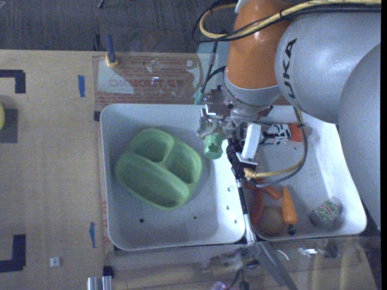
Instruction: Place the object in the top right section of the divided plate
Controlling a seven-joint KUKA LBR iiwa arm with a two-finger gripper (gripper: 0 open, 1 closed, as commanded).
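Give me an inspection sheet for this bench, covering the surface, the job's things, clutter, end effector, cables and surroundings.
Surface: two shallow white bins side by side, left bin and right bin, on a wooden bench.
Job's things: green divided plate in the left bin, its sections bare; small green object at the end effector, just right of the plate.
Clutter: orange carrot-like pieces, a round brownish item, a small printed can and a black-and-white item in the right bin.
End effector: above the left bin's right edge; finger state unclear.
Cables: yellow cable looping below the wrist.
Surroundings: blue tape marks on the bench; dark floor beyond.
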